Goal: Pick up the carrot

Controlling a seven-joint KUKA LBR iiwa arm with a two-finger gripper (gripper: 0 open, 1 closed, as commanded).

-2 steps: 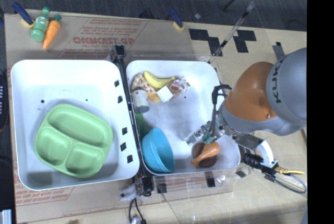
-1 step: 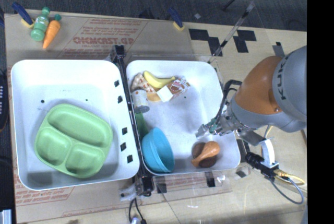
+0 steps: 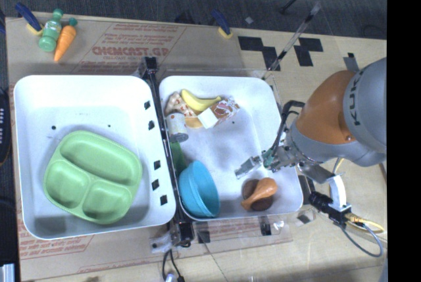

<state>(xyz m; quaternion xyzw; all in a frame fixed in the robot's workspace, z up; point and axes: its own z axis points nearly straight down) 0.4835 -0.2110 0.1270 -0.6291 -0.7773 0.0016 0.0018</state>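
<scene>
The carrot is orange with a green top. It lies on the cardboard sheet at the far left, behind the left bin and outside both bins, beside a green toy bottle. My gripper hangs low over the right bin, near its right wall, far from the carrot. It is just above a brown-orange chicken-leg toy and I see nothing held in it.
A green divided plate lies in the left bin. The right bin holds a banana, a wrapped snack, a tin can and a blue bowl. Blue clamps sit on the cardboard's back edge.
</scene>
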